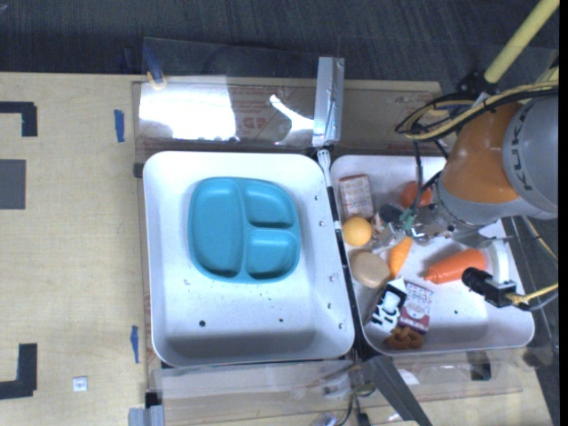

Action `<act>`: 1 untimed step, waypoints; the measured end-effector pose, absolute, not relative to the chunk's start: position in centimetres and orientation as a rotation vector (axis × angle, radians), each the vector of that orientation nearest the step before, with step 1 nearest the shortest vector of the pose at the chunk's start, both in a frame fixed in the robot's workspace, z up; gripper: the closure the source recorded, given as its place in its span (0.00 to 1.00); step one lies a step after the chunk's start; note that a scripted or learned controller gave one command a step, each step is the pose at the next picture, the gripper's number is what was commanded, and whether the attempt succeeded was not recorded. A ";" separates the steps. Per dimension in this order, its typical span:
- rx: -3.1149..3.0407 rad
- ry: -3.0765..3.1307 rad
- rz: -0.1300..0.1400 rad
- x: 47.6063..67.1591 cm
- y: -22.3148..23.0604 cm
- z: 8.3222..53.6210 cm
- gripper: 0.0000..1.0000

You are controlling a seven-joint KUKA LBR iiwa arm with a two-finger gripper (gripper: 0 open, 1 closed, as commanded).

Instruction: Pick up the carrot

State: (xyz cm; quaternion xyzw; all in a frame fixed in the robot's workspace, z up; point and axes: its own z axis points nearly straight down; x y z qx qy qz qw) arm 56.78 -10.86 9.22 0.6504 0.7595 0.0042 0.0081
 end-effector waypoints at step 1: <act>2.038 2.373 0.013 56.7 -10.8 10.0 1.00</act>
